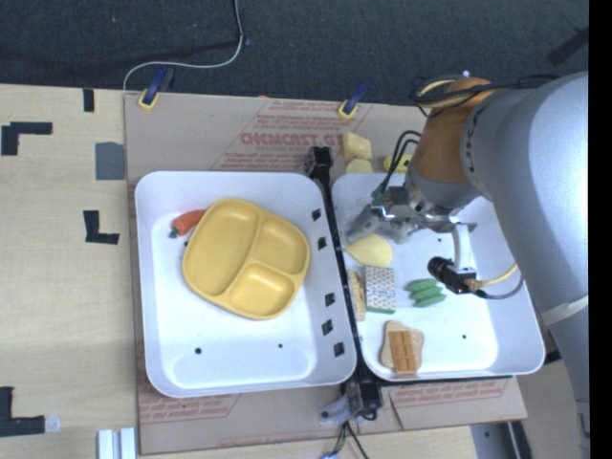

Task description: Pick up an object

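Note:
My gripper point(375, 221) hangs low over the upper left part of the right bin point(497, 347). It sits just above a pale yellow rounded object point(372, 251) and looks close to touching it. Below that lie a checkered packet point(380, 288), a green pea pod point(425, 292) and a slice of toast point(404, 348). I see nothing held in the gripper.
The left bin point(163, 352) holds a yellow divided plate point(247, 257) and an orange carrot point(187, 221) at its upper left. Two pale yellow pieces point(357, 147) lie on the cardboard behind the right bin. A black divider point(330, 247) runs between the bins.

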Action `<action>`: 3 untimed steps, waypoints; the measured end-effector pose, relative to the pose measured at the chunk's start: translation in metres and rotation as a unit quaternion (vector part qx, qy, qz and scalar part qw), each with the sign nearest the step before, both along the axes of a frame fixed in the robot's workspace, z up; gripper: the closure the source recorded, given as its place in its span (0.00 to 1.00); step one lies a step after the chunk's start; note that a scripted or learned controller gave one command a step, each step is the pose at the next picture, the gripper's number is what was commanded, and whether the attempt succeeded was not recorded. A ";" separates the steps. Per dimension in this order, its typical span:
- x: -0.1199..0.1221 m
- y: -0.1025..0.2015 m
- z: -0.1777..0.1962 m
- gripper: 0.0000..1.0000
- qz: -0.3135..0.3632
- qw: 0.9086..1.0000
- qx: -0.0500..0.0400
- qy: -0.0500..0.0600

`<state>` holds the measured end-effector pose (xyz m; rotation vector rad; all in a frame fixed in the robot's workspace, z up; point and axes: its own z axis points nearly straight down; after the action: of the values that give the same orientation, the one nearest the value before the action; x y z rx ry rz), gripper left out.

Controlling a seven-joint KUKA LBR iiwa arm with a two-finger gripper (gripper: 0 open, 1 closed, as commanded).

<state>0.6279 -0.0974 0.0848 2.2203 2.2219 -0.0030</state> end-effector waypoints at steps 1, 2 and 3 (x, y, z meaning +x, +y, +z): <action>0.000 0.000 0.031 0.00 0.000 1.000 0.001 -0.001; 0.003 0.003 0.009 0.00 0.000 1.000 0.000 0.001; -0.018 -0.007 0.000 0.00 0.000 1.000 0.000 0.000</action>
<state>0.6101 -0.1049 0.0850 2.2209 2.2210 -0.0017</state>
